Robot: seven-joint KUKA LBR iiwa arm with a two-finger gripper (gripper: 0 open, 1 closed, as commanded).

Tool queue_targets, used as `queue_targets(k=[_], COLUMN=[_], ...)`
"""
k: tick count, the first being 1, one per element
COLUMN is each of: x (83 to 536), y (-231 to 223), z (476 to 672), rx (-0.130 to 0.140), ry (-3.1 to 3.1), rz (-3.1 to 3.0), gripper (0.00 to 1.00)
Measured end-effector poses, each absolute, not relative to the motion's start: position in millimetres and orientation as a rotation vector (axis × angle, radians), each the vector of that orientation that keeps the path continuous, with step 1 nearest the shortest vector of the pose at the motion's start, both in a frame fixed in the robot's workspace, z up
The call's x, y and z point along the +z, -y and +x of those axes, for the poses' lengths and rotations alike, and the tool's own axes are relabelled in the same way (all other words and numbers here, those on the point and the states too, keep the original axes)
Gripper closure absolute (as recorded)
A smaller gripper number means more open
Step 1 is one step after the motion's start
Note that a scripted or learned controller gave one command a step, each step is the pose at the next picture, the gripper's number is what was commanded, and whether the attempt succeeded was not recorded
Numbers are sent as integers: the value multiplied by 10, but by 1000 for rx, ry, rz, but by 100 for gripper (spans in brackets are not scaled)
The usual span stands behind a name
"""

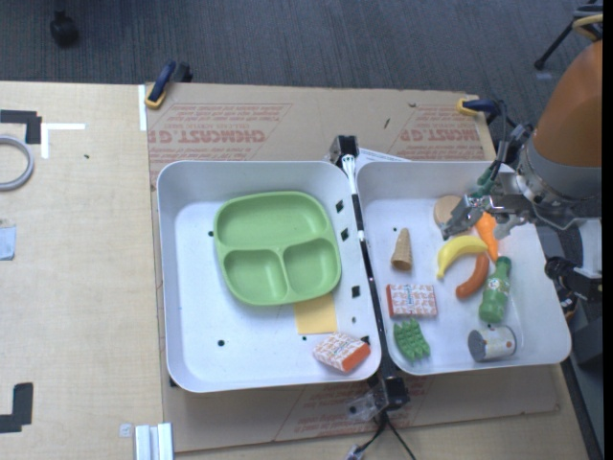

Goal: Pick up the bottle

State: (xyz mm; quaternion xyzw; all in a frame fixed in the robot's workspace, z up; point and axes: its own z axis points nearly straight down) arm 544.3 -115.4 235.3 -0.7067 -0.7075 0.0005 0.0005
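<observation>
Where bins (182, 286) sit: cardboard (249, 127), carpet (316, 22).

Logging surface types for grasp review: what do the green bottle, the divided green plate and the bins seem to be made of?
Green bottle: likely glossy plastic, a toy by its look; a pale highlight runs along its body.
Divided green plate: apparently matte moulded plastic, evenly coloured with soft rounded ridges.
Bins: smooth white plastic, by their look; faint sheen, rounded corners.

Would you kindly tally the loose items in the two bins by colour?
Green: 3 - plate, bottle, block
Yellow: 2 - banana, card
Orange or red: 4
Tan: 2
Grey: 1
Total: 12
</observation>
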Motion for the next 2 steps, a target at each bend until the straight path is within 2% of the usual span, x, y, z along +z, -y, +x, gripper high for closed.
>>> queue_targets(k=[1, 2], x=[923, 1020], y=[1508, 1511], z=[5388, 5394], rx=[0, -1], ry=[2284, 2282], rz=[-2157, -2160], gripper=[0, 100])
